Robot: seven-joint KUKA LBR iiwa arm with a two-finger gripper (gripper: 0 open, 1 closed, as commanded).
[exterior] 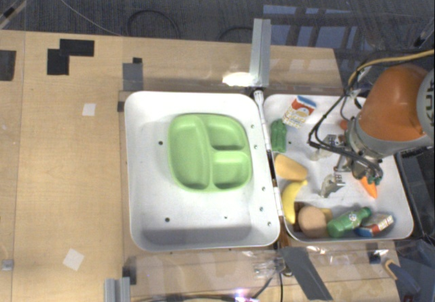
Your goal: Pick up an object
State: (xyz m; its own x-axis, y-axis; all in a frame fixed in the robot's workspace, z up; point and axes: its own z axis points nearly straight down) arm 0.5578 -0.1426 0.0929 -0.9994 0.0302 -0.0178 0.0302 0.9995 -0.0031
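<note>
My gripper [333,185] hangs over the right bin [401,226]; whether it is spread or pressed together, I cannot tell. A yellow banana [291,200] lies just left of it.

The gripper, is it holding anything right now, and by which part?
Cannot be told. The gripper hangs over the right bin with nothing visible between its fingers, which are too small to read.

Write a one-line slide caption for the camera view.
KUKA arm's gripper hovers over the cluttered right bin; a green divided tray sits in the left bin.
</note>
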